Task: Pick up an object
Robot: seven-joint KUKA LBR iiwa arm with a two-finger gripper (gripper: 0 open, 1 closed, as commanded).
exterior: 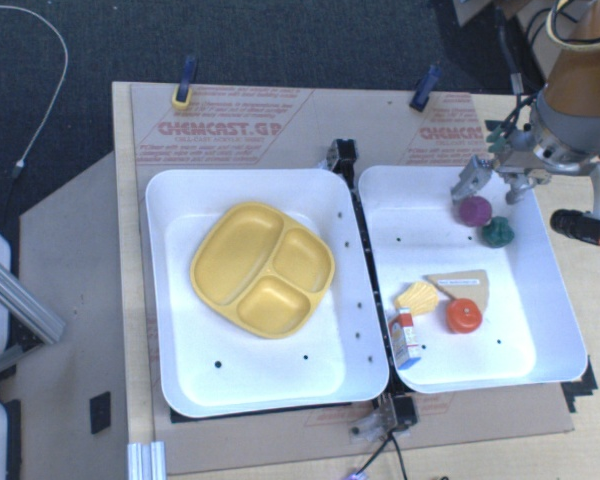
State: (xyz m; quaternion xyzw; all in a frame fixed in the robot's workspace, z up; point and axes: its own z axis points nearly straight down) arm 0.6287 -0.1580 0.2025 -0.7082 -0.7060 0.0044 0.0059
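Observation:
My gripper [496, 185] hangs over the far part of the right bin [540, 363], its two grey fingers spread open with nothing between them. A purple ball [474, 210] lies just below the left finger, and a dark green lump [498, 232] sits just right of it, below the right finger. Nearer the front of this bin lie a tan card [465, 284], an orange-red round piece [464, 315], a yellow shell-like piece [417, 297] and a small tube [404, 339] with a red and blue label.
The left bin [180, 368] holds a yellow divided plate [262, 268]. A black clamp [342, 155] sits at the far end of the seam between the bins. Blue clips [185, 81] [425, 87] hold the cardboard's far edge.

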